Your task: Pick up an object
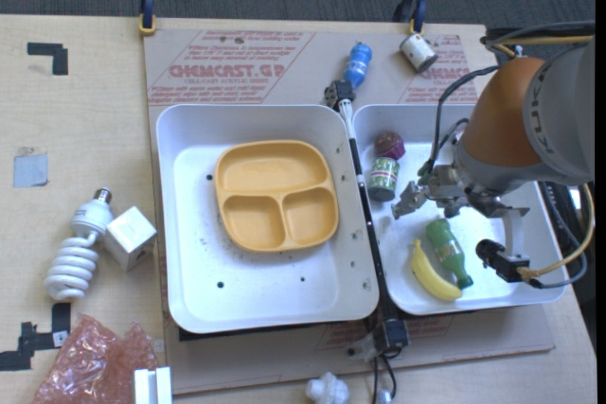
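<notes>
The gripper hangs low over the right bin, just left of the green bottle's top; whether its fingers are apart or together cannot be told. The bottle lies against a banana near the bin's front. A small jar stands by the left wall. The left bin holds a yellow divided tray.

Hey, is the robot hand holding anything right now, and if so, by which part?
Nothing shows between the hand's fingers; it hovers beside the green plastic bottle.
</notes>
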